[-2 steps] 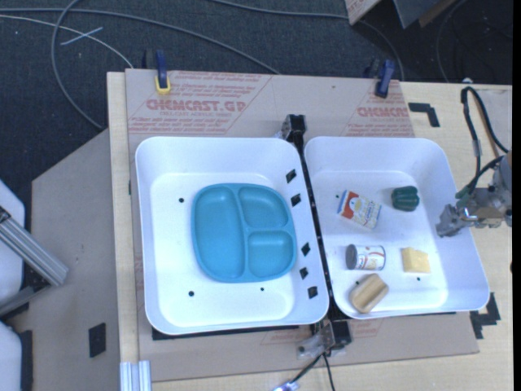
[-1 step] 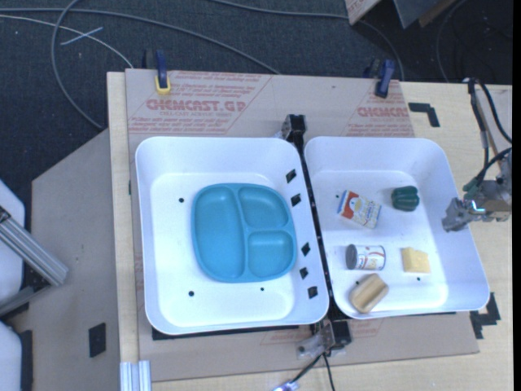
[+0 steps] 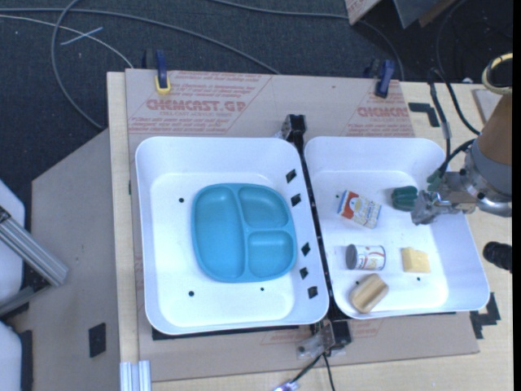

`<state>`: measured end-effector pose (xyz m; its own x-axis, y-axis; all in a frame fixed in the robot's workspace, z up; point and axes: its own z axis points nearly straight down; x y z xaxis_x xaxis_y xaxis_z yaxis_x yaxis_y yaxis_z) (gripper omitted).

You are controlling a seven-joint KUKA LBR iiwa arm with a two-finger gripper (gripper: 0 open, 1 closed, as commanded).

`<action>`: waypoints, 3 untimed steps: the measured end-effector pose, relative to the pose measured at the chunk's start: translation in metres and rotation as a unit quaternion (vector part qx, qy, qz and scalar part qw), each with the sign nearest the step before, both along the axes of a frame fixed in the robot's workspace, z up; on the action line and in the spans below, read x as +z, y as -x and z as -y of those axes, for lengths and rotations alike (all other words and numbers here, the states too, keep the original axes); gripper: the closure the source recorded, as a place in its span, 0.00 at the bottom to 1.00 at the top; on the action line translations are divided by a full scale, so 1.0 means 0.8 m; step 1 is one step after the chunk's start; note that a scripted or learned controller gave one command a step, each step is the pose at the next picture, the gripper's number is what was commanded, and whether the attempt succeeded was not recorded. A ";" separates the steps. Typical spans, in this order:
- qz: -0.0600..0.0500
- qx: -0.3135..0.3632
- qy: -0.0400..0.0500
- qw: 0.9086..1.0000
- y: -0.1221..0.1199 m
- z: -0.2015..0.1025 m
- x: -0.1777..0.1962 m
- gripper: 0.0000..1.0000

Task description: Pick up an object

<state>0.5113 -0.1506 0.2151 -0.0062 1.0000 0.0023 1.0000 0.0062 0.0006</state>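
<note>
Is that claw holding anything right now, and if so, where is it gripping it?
It cannot be told. The claw hangs over the right bin, just beside a dark green object, but nothing clearly shows between its tips.

Five loose items in the right bin (image 3: 456, 292), placed here against the white can (image 3: 367, 257) lying on its side. Up-left: red-and-white carton (image 3: 359, 208), tilted. Up-right: dark green lump (image 3: 404, 196). Right: yellow block (image 3: 416, 260). Just below: tan cylinder (image 3: 368, 292), lying diagonally.

Open floor between carton (image 3: 359, 208) and can (image 3: 366, 257)
</note>
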 end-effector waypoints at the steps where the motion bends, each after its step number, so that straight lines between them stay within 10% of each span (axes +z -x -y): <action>1: 0.001 0.001 0.000 1.000 -0.011 -0.077 0.011 1.00; 3: 0.000 0.001 0.000 1.000 -0.024 -0.221 0.010 1.00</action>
<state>0.5305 0.0261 0.2233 -0.0078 1.0000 0.0032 1.0000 0.0078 0.0012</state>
